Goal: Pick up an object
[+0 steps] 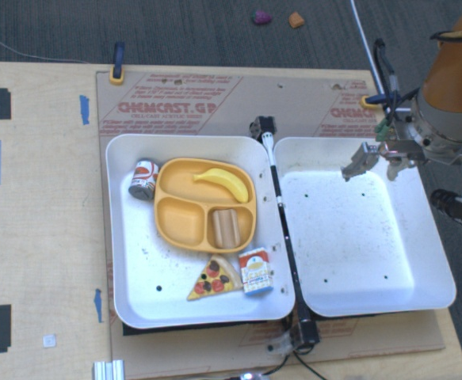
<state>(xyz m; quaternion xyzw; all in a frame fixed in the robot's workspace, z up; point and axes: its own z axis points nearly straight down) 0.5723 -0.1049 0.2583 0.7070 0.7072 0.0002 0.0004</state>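
Bins w/ cardboard underneath

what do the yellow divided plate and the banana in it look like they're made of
The divided plate looks like moulded plastic: one even orange-yellow colour, rounded rims, soft matte sheen. The banana is probably a plastic toy too: uniformly bright yellow, smooth, with no spots or bruises, though real fruit cannot be ruled out from this view.

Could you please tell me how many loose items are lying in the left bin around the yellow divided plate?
3: a small can at the yellow divided plate's upper left, a toy pizza slice below it, and a small carton right of the slice. Nothing looks hidden.
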